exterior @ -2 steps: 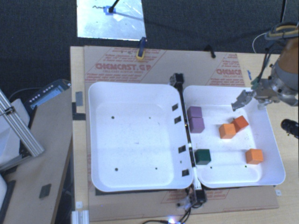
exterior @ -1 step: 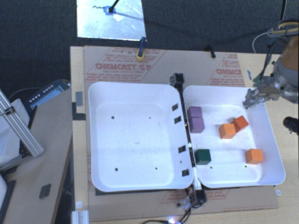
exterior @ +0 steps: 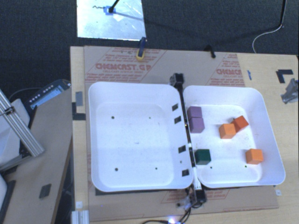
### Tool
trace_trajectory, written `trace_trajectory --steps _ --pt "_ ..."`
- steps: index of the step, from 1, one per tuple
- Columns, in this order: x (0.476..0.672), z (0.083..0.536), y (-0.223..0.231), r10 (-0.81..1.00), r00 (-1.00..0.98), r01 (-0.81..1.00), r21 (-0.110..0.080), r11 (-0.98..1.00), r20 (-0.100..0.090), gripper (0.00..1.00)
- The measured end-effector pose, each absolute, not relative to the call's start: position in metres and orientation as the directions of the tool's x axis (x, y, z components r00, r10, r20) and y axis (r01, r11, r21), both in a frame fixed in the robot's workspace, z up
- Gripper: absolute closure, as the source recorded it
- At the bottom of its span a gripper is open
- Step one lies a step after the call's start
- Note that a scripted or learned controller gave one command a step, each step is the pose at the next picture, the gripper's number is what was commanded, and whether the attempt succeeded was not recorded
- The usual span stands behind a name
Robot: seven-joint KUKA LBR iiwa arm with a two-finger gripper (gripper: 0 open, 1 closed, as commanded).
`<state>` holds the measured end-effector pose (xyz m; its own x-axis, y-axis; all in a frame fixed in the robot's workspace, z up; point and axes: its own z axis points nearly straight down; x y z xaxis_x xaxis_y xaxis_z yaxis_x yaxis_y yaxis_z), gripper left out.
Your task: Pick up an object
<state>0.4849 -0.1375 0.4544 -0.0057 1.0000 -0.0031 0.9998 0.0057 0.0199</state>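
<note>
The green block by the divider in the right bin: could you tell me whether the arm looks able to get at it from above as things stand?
Probably yes. The green block sits alone, apart from the purple blocks and orange blocks, nothing over it. The divider close beside it may crowd one finger.

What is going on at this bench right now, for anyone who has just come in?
Nothing is being handled at this moment. Two white bins sit side by side on the bench. The right bin holds five blocks: a purple block near its left wall, a dark green block below it, and three orange blocks further right, two of them touching. All lie loose, none lifted yet. The left bin stands beside it.
</note>
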Motion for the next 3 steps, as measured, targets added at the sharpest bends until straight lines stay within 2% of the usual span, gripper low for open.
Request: trace_trajectory --steps 1,2,3 --pt "0.51 0.484 -0.144 1.0 -0.006 1.0 0.008 0.006 -0.002 1.0" --pt "0.575 0.538 -0.144 1.0 -0.008 1.0 0.011 0.008 -0.004 1.0" --pt "0.658 0.533 -0.173 1.0 -0.005 1.0 0.004 0.005 -0.002 1.0"
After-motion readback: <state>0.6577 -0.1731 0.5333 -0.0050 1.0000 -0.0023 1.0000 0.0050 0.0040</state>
